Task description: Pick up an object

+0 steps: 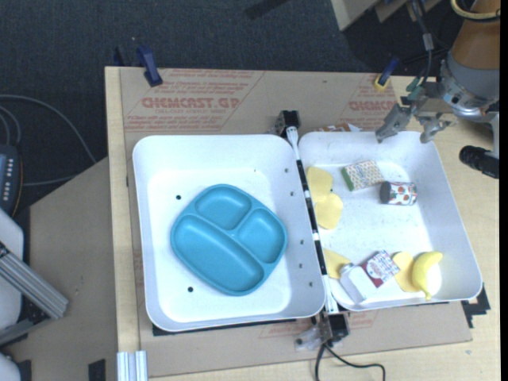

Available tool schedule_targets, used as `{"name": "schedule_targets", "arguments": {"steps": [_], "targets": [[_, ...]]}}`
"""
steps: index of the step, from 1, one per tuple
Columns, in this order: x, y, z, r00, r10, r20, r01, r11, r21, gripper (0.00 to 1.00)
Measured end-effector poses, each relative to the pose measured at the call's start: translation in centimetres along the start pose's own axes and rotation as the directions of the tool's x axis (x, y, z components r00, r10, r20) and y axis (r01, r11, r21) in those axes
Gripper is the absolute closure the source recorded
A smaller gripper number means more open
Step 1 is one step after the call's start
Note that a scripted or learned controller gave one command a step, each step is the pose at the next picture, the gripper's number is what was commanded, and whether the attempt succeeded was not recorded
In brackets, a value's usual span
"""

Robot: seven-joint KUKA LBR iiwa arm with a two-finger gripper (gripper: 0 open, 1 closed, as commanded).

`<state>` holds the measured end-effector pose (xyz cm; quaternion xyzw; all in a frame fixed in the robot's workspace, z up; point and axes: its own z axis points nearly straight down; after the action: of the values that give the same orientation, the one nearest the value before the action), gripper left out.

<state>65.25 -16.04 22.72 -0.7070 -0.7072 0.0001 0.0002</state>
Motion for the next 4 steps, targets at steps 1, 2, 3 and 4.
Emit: {"name": "schedule_targets", "arguments": {"steps": [1, 2, 3, 4], "targets": [[-2.8, -3.0, 14.3, 1.000, 0.001, 0.000, -0.001, 1.000, 0.001, 0.00], [-2.5, -6.9, 14.3, 1.000, 0.000, -0.001, 0.000, 1.000, 0.001, 0.00], [-2.5, -6.8, 13.1, 1.000, 0.001, 0.000, -0.001, 1.000, -0.004, 1.00], [4.2, -4.6, 14.0, 1.000, -0.002, 0.000, 0.002, 1.000, -0.007, 1.00]]}}
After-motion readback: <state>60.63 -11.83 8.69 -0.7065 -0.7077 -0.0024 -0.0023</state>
